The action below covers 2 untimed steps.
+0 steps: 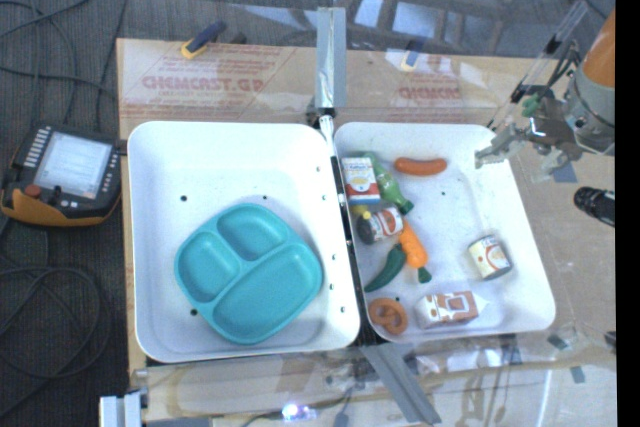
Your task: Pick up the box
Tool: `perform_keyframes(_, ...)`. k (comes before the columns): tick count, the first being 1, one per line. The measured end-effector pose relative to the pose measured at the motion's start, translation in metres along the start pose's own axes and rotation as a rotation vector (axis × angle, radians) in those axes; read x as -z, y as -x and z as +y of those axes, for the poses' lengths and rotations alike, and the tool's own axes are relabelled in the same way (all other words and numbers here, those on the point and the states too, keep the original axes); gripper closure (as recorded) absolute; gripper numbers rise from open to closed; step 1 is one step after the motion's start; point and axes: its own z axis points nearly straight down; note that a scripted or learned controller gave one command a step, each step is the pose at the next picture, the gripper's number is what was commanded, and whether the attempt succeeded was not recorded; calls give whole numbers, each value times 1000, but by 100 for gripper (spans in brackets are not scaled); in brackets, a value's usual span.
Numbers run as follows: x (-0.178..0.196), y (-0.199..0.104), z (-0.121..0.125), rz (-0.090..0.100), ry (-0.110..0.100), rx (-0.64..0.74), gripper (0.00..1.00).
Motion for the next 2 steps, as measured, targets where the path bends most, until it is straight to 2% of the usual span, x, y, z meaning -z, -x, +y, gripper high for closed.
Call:
perform_keyframes(1,-72,-8,-52,1,-2,-241,0)
perform_keyframes(2,-169,-90,-5,0,12,-185,0)
